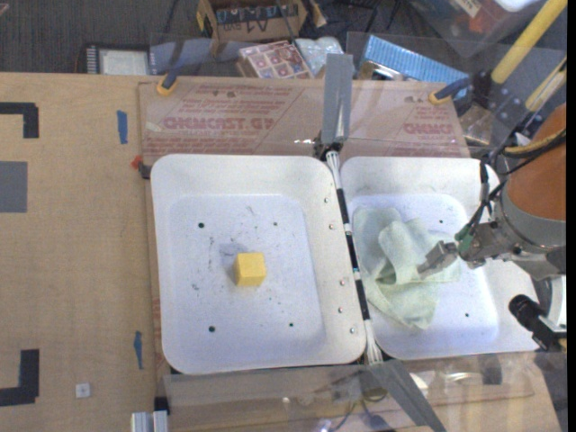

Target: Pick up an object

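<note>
From my remote seat, my gripper (438, 257) sits low in the right bin (490, 327), its tip touching the right edge of the crumpled pale-green cloth (402, 268), and I cannot tell from this slant whether it has closed on the fabric or is merely resting against it. The cloth is the nearest candidate by far: it spreads from the tip toward nine o'clock and down toward seven, its long axis running roughly from eleven o'clock to five across the middle of that bin, with a raised fold just beside the tip at about nine. The other candidate, a small yellow cube (251, 269), lies near the middle of the left bin (180, 196), well apart at nine o'clock from the gripper, sitting square and alone. Between the two runs the double rim where the bins meet, which I judge the arm would have to lift over to reach the cube. The arm's grey wrist and orange band (540, 192) hang over the right bin's two-o'clock corner. To my eye the cloth's raised fold is the sensible target; soft fabric may slip or come up only partly, so I would want a bite on the fold, not the flat skirt.
</note>
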Motion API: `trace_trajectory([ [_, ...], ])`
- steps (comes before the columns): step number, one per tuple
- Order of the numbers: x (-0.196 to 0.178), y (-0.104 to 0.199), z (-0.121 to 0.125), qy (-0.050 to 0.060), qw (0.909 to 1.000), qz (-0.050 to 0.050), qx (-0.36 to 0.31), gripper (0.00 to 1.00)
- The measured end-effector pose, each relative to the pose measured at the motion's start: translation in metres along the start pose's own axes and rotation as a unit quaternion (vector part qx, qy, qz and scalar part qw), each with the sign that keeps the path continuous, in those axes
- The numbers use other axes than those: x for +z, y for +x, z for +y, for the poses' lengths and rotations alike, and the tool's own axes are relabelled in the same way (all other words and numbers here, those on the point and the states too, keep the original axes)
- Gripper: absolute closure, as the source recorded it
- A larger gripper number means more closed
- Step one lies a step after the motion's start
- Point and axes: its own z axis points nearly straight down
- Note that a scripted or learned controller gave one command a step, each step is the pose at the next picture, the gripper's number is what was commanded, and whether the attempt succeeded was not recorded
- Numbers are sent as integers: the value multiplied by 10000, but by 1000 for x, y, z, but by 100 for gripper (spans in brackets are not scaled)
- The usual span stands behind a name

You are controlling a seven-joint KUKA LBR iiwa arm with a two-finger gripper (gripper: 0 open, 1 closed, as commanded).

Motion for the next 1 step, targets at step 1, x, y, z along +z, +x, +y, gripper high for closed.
trace_trajectory([
  [1, 74, 3, -5, 12, 9821, 14, -1885, 0],
])
